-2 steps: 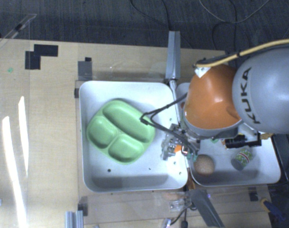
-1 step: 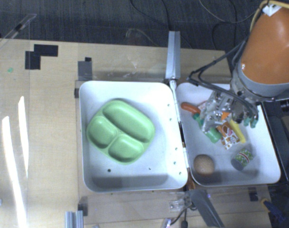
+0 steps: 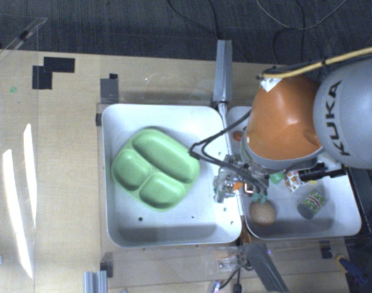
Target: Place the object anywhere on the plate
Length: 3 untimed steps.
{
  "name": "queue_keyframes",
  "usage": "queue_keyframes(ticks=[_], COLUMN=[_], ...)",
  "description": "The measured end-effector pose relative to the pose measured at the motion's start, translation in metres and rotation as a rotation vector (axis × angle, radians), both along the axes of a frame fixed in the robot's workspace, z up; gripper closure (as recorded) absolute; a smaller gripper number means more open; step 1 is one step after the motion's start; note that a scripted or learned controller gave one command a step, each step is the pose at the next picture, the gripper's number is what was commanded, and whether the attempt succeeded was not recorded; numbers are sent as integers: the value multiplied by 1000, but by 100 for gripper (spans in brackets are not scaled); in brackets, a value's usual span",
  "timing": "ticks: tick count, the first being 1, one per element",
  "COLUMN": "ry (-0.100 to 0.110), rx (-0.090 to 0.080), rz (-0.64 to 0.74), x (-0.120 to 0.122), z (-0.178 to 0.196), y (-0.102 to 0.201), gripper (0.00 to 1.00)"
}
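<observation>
Your gripper [image 3: 233, 185] hangs mid-frame over the right rim of the white left bin [image 3: 173, 227], beside the green three-compartment plastic plate [image 3: 155, 168]; you cannot tell its opening.

**Colours on the bench**

Plate [image 3: 155, 170]: pale leaf green all over, plain, no pattern.

Left bin [image 3: 173, 224]: white, greying in the shaded parts, with a couple of tiny dark specks. Right bin [image 3: 341, 217]: the same white.

Round lump [image 3: 262, 212]: tan-brown, faintly mottled.

Small can-like thing [image 3: 312, 204]: grey-green, blotched with paler patches; print too small to read.

Small packet [image 3: 294, 180]: white with orange-red marks.

Arm [image 3: 350, 121]: light grey, with black KUKA lettering. Band [image 3: 283, 121]: plain bright orange.

Bench [image 3: 51, 163]: pale beige wood tone, streaked with white glare. Tape marks [image 3: 51, 70]: solid black.

Floor [image 3: 112, 11]: dark blue-grey, finely ribbed weave. Cables [image 3: 198, 11]: black.
</observation>
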State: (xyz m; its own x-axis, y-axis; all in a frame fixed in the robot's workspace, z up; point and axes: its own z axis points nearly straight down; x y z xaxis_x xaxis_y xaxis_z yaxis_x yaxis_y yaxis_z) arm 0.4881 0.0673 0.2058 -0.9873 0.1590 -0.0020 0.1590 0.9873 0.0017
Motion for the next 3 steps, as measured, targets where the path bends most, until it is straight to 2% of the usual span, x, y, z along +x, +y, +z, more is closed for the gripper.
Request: queue_keyframes(ticks=[1,2,3], ry=[-1,-1,-4], rx=[-1,0,0], rz=[18,49,-74], x=[1,1,21], z=[-23,-23,-22], y=[-113,-85,-97], gripper=[100,100,100])
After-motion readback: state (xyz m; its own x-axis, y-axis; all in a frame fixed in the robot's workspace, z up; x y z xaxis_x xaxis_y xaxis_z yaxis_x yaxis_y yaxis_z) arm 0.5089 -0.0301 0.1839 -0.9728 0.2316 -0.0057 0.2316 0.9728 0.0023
